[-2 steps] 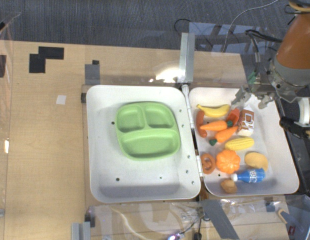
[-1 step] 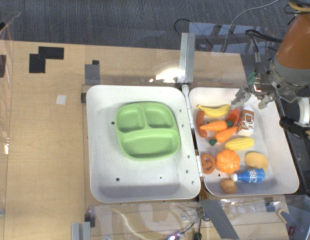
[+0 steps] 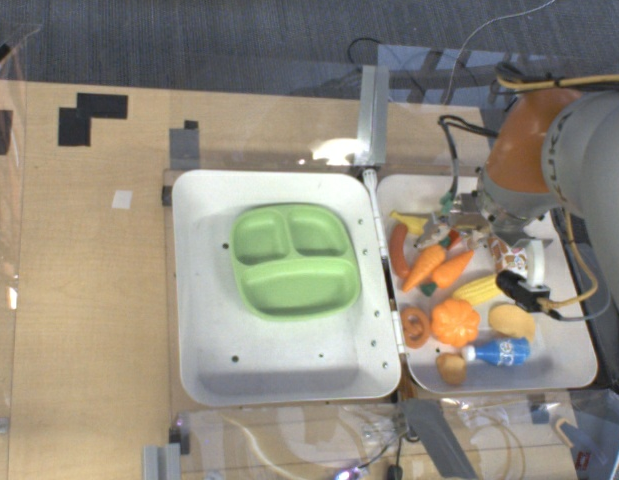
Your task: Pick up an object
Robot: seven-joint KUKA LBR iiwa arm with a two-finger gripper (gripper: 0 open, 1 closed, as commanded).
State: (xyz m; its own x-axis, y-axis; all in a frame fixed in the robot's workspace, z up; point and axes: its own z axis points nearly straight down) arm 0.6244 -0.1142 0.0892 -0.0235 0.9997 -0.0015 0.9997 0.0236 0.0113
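Beside green divided plastic plate, right bin: orange plastic carrot lies just below pincer. Pincer state: cannot tell. Carrot likely light, stiff, slick; grip across thick middle.

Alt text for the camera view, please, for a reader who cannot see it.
The grey arm's gripper reaches down into the right bin, above toy food including carrots and an orange. The left bin holds a green divided plate.
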